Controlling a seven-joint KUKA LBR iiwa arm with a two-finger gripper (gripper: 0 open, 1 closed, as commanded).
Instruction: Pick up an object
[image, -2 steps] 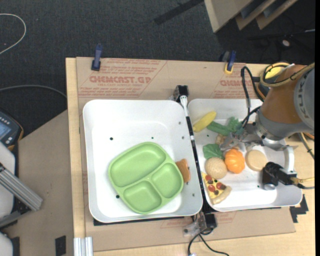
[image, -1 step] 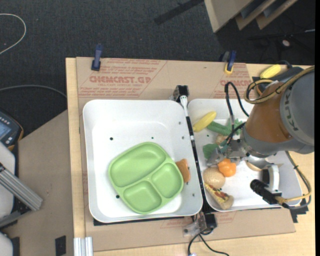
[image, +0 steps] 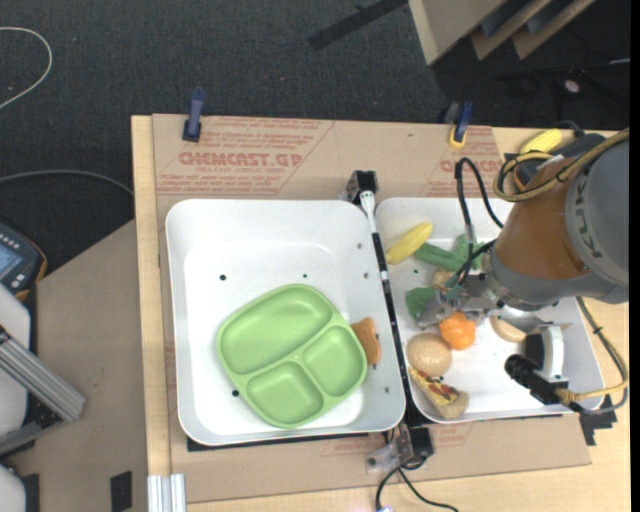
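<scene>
Arm (image: 560, 230) over much of right bin (image: 500, 405); gripper (image: 452, 298) spread hidden, impossible to tell.

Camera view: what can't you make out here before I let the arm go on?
- Two-finger gripper: the grey and orange arm covers it, so the finger state is unclear.
- Pale round object in the right white bin: half under the arm.
- Small orange-brown piece beside the green divided plate: too small to identify.

Robotics lab, clamped cardboard-covered bench (image: 300, 150), two white bins (image: 200, 240), trailing cables (image: 20, 50), dark carpet (image: 100, 60)
</scene>
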